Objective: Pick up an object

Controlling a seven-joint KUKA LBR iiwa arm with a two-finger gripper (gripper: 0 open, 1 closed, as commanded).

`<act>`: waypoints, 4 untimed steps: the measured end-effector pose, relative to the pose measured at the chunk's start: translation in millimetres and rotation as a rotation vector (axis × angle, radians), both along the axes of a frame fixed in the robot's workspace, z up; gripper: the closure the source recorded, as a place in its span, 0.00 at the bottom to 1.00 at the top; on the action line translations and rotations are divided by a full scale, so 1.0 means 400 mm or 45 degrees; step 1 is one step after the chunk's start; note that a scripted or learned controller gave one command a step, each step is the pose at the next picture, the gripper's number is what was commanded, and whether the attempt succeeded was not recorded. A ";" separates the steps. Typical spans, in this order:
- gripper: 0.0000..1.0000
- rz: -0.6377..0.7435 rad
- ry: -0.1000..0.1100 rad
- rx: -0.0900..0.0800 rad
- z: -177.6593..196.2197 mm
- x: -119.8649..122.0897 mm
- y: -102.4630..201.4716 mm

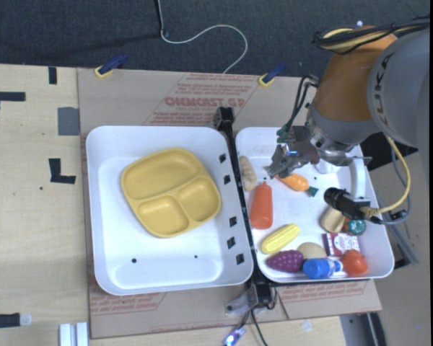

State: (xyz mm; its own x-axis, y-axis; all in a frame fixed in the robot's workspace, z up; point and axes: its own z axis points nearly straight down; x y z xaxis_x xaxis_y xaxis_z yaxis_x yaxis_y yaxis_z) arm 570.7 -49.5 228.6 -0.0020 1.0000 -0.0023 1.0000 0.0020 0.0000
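While the hand [285,161] is lowered into the right bin [381,254], its state cannot be told. A small orange carrot [296,182] lies just beside it; a larger carrot [261,206] and corn cob [280,238] lie nearer the divider. The approach step is judged in hand; alignment and closure over one object are required next.

bins [101,193] 2 | yellow tray [171,192] 1 | toy foods (roughly) 8

Bright, even overhead light, mildly soft focus

White bins [101,193] glare slightly; shadows are faint; the arm [375,85] at 2 o'clock looks blurred.
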 end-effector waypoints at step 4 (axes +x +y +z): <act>1.00 0.008 -0.006 0.007 0.228 -0.217 0.416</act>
